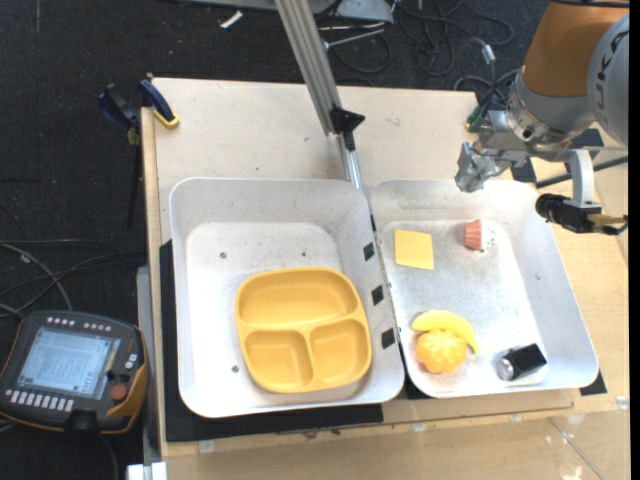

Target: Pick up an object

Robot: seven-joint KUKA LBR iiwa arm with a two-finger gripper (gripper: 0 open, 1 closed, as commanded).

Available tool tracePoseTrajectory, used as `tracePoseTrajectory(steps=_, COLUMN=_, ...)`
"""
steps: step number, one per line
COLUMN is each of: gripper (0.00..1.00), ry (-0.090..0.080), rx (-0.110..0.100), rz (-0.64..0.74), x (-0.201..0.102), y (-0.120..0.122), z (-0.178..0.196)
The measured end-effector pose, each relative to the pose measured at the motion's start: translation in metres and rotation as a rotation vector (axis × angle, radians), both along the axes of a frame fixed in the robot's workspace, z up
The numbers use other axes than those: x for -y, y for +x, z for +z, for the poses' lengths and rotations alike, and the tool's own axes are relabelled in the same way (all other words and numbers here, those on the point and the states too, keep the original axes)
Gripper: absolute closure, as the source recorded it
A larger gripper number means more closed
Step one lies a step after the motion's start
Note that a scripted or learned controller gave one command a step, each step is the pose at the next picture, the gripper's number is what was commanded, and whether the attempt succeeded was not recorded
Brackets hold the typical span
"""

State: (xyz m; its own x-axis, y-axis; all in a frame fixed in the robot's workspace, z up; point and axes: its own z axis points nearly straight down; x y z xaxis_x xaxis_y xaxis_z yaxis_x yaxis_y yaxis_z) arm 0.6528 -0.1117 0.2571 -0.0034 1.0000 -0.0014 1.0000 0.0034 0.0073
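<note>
In the right bin (560,298) lie a flat yellow square (414,249), a small pink cup-like piece (474,234), a yellow banana (446,324) touching an orange fruit (441,352), and a black cylinder (521,361) near the front right corner. My gripper (472,171) hangs above the bin's far edge, up and slightly left of the pink piece, apart from every object. Nothing shows between its fingers.
The left bin (200,218) holds a yellow three-compartment tray (300,328). A metal pole (312,53) slants down to the seam between the bins. A teach pendant (70,368) lies left of the bench, and clamps (140,103) sit at the bench's far left corner.
</note>
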Motion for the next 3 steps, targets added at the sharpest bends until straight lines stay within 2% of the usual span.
tracePoseTrajectory(steps=1, gripper=1.00, ry=0.003, rx=-0.008, rz=0.005, x=-0.060, y=-0.018, z=-0.003)
tracePoseTrajectory(steps=3, gripper=1.00, ry=0.003, rx=-0.009, rz=0.005, x=-0.176, y=-0.038, z=-0.002)
